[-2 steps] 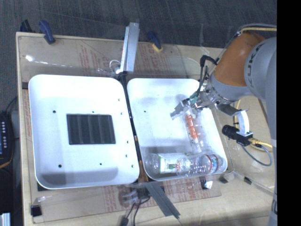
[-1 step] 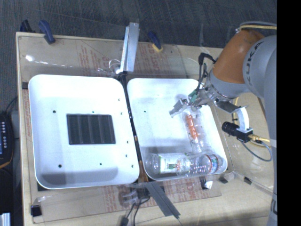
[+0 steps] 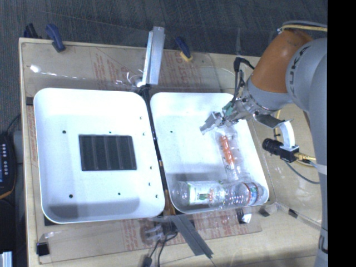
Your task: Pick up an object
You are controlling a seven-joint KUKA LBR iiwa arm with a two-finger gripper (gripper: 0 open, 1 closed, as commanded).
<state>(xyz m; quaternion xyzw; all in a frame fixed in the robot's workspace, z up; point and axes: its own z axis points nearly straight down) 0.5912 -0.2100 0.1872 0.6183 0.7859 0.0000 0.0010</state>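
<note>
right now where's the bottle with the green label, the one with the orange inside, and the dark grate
green-label bottle (image 3: 207, 194), camera view, on its label
orange bottle (image 3: 228, 150), camera view, on its orange middle
grate (image 3: 107, 152), camera view, on its centre slats

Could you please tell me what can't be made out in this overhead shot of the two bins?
- Gripper, camera view: too small and blurred against the white right bin to read its state or whether it holds anything.
- Clear bottle, camera view: label print too small to read.
- Clear packet with an orange item, camera view: contents blurred by the transparent wrap.
- Arm: cut off by the right edge.
</note>
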